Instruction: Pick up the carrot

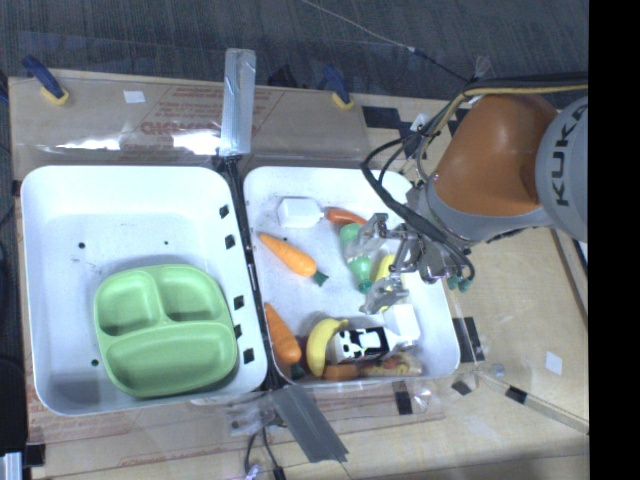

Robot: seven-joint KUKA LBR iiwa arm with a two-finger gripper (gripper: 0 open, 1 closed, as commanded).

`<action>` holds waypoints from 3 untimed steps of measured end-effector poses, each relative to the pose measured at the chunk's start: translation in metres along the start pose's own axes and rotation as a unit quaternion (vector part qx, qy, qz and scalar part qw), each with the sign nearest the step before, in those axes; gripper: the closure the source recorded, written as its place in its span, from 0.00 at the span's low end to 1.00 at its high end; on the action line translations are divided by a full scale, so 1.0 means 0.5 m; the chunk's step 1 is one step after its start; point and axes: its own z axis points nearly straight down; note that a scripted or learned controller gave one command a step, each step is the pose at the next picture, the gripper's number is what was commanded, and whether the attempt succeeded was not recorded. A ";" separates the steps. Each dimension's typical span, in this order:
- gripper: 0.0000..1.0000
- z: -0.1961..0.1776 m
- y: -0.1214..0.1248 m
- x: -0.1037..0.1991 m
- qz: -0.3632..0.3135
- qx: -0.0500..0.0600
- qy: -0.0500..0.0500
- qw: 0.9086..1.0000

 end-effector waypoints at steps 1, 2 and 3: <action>0.00 0.248 0.098 -0.046 -0.090 -0.001 -0.001 0.996; 1.00 0.226 0.101 -0.049 -0.095 0.000 -0.002 0.996; 1.00 0.244 0.109 -0.026 0.032 -0.001 0.001 0.999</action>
